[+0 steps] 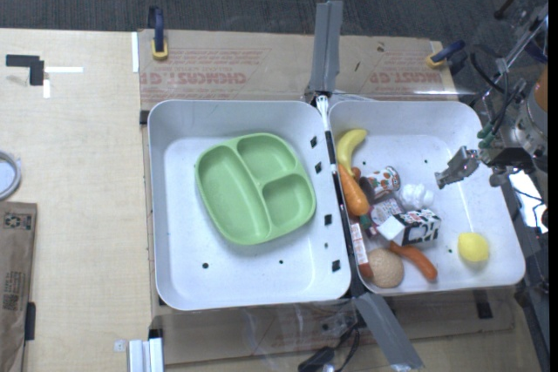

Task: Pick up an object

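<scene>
Lying nearest the camera, at the lower edge of the right bin (436, 122), are a brown round bun-like item (386, 268) and an orange carrot-like stick (417, 260), the two sitting just beside each other. Above them a small black-and-white carton (411, 227) is resting tilted, touching a dark packet (381, 185) with red on it and a white crumpled lump (417, 195). Along the bin's left wall a second orange piece (352, 192) is lying lengthwise, with a yellow banana (348, 146) curving just above it. A yellow lemon (473, 247) is sitting apart in the lower right of the bin.

At the right side of the frame the gripper (455, 169) is hanging over bare white floor in the right bin, above the lemon and to the right of the pile. Its fingers are looking slightly spread, pinching nothing.

Centred in the left bin (174, 213), a green divided plate (255, 186) is lying flat. Both bins are sitting on the pale worktop (70, 187).
</scene>
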Robot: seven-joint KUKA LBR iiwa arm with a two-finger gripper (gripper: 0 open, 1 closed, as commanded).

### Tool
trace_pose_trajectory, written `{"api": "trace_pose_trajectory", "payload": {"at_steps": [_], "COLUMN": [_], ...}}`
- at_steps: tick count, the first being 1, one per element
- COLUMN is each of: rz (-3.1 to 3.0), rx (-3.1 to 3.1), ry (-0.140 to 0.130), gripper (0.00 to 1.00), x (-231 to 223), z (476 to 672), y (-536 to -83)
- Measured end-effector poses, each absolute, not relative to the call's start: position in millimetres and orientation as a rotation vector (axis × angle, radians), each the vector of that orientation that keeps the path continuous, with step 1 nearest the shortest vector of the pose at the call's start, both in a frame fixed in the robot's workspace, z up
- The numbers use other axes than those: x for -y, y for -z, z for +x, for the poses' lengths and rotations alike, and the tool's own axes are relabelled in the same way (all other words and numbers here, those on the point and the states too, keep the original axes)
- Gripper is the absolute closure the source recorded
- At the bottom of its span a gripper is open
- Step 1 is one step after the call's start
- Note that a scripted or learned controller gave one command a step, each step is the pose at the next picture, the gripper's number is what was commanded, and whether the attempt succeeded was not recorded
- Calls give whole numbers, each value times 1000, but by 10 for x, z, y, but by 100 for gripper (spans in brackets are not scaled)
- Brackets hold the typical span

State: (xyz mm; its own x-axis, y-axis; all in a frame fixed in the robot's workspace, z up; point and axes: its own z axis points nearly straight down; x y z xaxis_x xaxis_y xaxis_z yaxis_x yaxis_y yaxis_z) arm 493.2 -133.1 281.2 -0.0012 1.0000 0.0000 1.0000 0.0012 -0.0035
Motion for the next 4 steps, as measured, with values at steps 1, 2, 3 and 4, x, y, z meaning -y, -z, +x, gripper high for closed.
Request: {"api": "trace_pose_trajectory", "payload": {"at_steps": [1, 2, 3, 4], "rz": [-2148, -2123, -2128, -2364], "rx": [2288, 2315, 2310, 2068], "ry": [-4, 0, 0, -4], "gripper": [0, 0, 100, 100], "x": [1127, 1328, 1332, 663], "z": [5197, 4777, 4783, 5721], "y": [-1458, -910, -997, -1910]}}
